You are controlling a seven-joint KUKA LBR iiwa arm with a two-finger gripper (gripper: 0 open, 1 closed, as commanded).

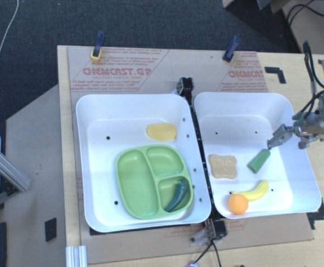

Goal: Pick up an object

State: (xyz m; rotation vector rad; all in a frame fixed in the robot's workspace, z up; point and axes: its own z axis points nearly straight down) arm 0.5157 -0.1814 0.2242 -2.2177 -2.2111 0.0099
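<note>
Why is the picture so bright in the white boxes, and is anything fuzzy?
Camera view: even overhead light glares off the two white bins, washing out their walls; shadows are faint; the gripper near the green block looks slightly soft; the banana and orange stay clear.

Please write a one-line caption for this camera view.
Gripper hovers above green block in right bin.

Two shallow white plastic bins: left bin [89, 149], right bin [300, 177]. One green three-compartment plastic plate [136, 182]. One dark green pepper-shaped toy [177, 196]. One pale yellow oval piece [161, 131]. One tan toast-like slice [223, 166]. One green block [258, 161]. One yellow banana [255, 192]. One orange ball-shaped fruit [238, 204]. Two clamps on the board's far edge: one with a yellow tip [97, 47], one blue [232, 48].
</note>
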